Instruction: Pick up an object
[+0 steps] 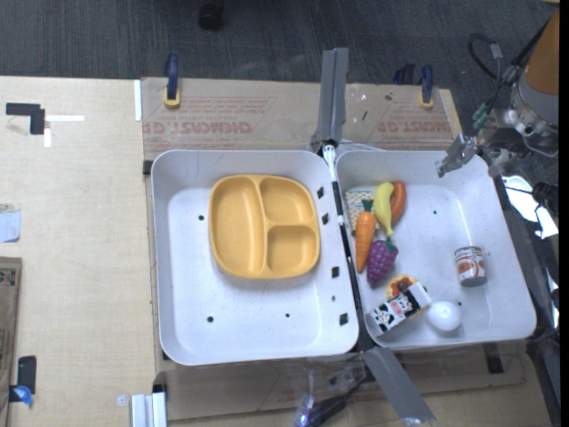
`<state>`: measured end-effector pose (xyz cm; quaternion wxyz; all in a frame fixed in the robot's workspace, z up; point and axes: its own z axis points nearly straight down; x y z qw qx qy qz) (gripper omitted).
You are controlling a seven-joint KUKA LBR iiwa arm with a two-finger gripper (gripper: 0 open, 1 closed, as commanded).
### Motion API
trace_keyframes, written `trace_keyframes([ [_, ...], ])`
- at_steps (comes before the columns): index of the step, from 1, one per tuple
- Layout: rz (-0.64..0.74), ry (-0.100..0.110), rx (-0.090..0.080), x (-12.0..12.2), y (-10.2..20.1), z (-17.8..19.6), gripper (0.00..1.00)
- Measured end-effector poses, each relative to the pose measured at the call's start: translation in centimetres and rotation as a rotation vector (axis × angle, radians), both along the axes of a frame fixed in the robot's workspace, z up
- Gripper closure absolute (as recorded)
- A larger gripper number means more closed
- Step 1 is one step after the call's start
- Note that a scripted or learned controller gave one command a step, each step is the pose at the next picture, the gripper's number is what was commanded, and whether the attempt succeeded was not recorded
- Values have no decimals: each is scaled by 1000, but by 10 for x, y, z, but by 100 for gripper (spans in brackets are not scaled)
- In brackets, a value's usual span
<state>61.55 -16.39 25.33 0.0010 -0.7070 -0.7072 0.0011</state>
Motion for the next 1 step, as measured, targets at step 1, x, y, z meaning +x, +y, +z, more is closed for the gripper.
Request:
trace_keyframes([
  [1,32,0,0,-33,67,-157,0],
])
